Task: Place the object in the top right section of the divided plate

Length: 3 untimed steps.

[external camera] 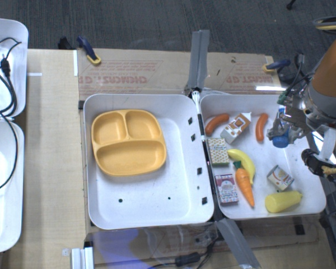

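My hand (281, 132) hangs over the far right side of the right bin (319, 203), near the upper end of the clutter, wrist angled in from the right edge. From this slanted overhead angle I cannot tell how my hand is set, nor whether anything is in it; a blue part shows at its lower end, and I can't say if that is my own hardware or an item. Which piece is the object to move is not settled from here: candidates lie close by, a red sausage (261, 126) just left of my hand and a small carton (236, 127) beyond it, with another sausage (216, 123) toward the bin's left wall. Lower down: a banana (243, 161) touching a carrot (245, 186), a yellow bottle (283, 201) on its side, a small white box (279, 177), a green-patterned box (218, 151) and a red-labelled box (226, 188). The divided plate (129, 142) sits in the upper left of the left bin (151, 206), well apart from my hand, with the bins' shared wall between. Its top right section (142, 125) looks bare, so my judgement is the placing is not yet done; the job here is likely still at the pick stage, with a carry across the wall to follow.
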Each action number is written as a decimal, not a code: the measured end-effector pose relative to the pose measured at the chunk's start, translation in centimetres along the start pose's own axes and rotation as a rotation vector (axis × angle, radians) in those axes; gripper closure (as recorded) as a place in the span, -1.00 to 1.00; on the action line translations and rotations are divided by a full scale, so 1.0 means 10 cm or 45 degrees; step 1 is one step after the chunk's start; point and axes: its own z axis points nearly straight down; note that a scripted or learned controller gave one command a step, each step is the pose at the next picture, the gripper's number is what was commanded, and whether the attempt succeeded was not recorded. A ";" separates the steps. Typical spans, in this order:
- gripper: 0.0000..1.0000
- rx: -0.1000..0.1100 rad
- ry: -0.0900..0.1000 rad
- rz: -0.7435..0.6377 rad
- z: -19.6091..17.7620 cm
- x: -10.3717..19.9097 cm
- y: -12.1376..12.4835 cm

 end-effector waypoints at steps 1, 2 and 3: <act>1.00 0.000 -0.001 0.036 -0.07 -0.35 0.60; 1.00 -0.001 -0.001 0.009 -0.49 -0.68 0.30; 1.00 -0.003 -0.001 -0.221 -0.74 -0.07 0.54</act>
